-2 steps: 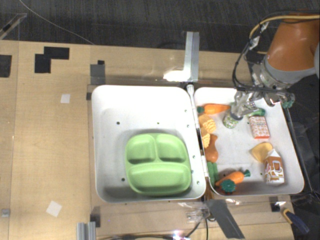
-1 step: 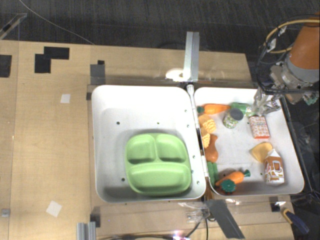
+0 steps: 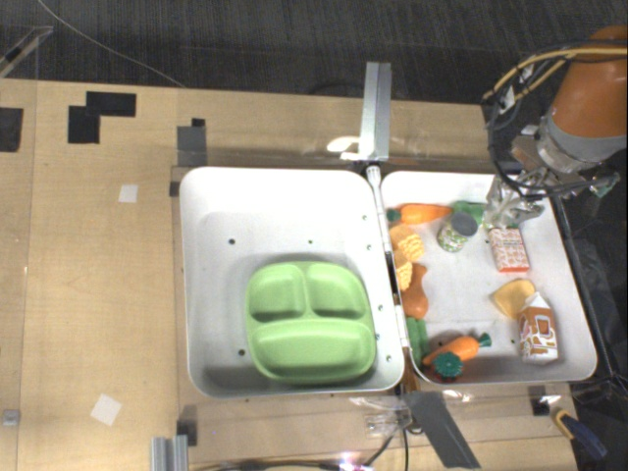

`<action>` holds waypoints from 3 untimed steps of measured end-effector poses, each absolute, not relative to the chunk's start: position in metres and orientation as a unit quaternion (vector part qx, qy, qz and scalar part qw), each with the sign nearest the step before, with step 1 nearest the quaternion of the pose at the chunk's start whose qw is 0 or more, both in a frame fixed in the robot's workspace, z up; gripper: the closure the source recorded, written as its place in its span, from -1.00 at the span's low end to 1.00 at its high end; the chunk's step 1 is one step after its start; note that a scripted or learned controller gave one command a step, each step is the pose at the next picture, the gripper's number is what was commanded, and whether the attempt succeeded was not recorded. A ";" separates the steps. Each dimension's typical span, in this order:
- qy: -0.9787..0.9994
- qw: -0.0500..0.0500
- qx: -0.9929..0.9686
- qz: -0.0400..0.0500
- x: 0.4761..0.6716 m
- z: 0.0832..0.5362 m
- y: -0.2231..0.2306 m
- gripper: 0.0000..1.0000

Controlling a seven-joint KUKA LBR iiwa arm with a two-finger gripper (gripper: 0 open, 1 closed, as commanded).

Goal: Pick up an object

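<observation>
My gripper hangs over the far right corner of the right bin, on the grey arm with the orange band. Just below it lies a red and white box. To its left stand a small jar with a grey lid and an orange carrot. A yellow wedge and an orange and white carton lie nearer the front right. I see nothing held in the gripper.
Corn and an orange piece crowd the right bin's left wall. A second carrot and a green piece lie at its front. The left bin holds a green divided tray.
</observation>
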State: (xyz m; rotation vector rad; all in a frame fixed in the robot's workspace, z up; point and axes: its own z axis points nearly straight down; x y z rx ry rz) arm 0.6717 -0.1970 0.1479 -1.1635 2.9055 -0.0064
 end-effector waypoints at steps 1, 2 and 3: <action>0.928 0.006 -0.371 -0.002 0.672 0.148 -0.197 -1.00; 0.941 0.004 -0.338 -0.002 0.660 0.107 -0.205 -1.00; 0.920 0.007 -0.392 -0.005 0.575 0.091 -0.198 -1.00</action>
